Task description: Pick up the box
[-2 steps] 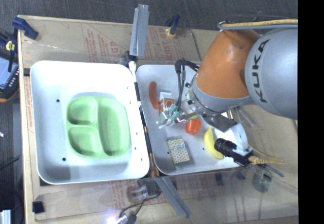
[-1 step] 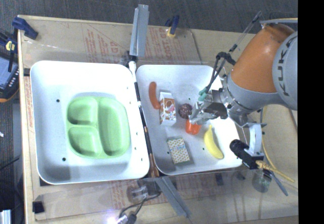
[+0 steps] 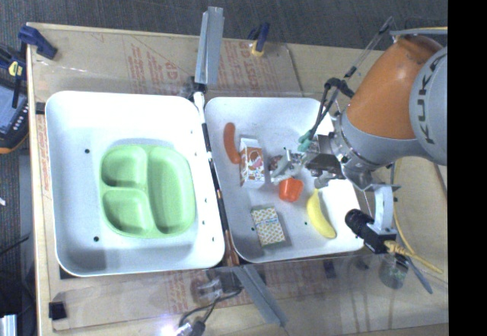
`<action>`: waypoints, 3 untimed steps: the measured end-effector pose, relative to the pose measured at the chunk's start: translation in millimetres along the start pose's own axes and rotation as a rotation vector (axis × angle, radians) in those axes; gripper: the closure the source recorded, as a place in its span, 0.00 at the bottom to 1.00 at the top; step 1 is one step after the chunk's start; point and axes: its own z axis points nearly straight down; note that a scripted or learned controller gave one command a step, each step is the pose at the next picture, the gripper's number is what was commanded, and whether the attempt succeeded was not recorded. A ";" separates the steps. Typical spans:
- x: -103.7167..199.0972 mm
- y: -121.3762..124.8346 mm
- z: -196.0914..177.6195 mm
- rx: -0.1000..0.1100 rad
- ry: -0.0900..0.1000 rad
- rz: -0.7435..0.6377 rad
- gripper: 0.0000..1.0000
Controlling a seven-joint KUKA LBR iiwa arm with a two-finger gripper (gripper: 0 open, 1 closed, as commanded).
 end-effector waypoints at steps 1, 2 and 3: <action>-66.4 38.8 91.2 0.005 0.001 -0.077 0.00; -12.8 1.0 179.4 0.005 0.001 -0.102 0.00; -4.5 49.9 179.1 0.004 0.000 0.061 0.00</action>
